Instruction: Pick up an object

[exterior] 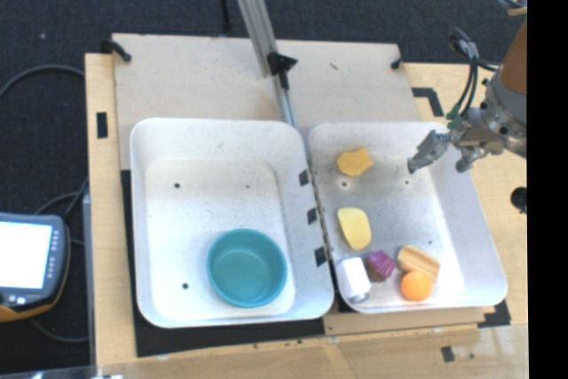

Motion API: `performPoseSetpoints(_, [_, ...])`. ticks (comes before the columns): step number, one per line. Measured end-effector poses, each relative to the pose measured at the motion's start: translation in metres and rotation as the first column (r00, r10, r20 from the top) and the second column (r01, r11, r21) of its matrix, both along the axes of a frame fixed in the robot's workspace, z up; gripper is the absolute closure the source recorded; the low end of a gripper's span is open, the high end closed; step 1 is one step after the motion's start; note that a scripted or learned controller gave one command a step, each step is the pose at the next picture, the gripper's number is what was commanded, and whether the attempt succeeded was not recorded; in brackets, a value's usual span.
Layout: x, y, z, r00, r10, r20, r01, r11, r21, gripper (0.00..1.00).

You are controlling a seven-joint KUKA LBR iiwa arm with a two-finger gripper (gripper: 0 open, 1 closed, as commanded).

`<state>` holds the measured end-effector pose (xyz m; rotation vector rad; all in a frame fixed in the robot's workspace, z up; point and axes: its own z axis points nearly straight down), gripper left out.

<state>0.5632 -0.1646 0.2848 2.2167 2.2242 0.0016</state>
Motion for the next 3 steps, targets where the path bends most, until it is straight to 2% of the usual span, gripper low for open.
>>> performPoseSetpoints(1, [0.000,0.000,0.000,1.000,0.000,0.000,0.000,1.000,0.000,0.00])
performPoseSetpoints(3, [0.000,0.003,-0.085,1.000,-0.005,-0.005,0.005,1.000,-0.001,0.00])
